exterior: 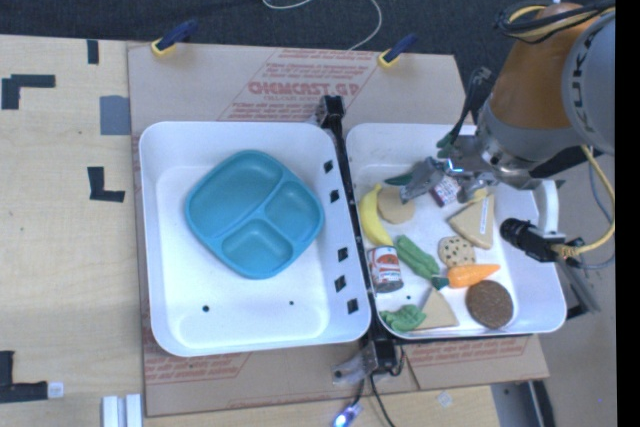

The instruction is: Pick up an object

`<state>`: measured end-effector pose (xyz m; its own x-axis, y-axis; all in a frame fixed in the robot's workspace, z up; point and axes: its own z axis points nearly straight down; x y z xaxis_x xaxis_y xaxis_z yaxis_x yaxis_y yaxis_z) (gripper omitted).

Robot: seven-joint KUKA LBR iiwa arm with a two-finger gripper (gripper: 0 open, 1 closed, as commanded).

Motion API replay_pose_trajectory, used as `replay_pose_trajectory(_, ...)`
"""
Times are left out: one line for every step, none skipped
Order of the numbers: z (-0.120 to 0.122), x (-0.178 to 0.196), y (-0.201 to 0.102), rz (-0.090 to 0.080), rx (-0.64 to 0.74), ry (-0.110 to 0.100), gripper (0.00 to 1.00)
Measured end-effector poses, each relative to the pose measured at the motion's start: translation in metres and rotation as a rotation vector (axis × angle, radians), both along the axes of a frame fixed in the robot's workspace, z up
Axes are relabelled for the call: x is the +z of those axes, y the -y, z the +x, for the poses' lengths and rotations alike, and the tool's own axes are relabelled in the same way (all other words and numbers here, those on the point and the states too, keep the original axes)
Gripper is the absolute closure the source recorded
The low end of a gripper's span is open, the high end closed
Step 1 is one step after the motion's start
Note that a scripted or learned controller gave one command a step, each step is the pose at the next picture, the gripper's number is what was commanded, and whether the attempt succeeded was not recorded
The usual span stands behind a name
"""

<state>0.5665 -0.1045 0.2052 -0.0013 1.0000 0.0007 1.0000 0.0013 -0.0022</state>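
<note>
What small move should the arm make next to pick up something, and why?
Probably lower the gripper a little onto the round tan piece beside the banana. The gripper is over the upper left part of the right bin, next to that piece, and nothing shows between its fingers, so no object is picked yet.

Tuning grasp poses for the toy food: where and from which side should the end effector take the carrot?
Probably across the middle of the carrot, coming straight down. It lies flat, long axis left-right, so fingers would close across its narrow width. The cookie above and brown disc below sit close, leaving little finger room.
</note>
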Motion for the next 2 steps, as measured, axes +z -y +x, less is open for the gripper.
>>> replay_pose_trajectory(-0.0395, 0.0772, -0.052, 0.001, 0.005, 0.006, 0.0)
replay_pose_trajectory(-0.0391, 0.082, -0.0498, 0.0, 0.002, -0.001, 1.0)
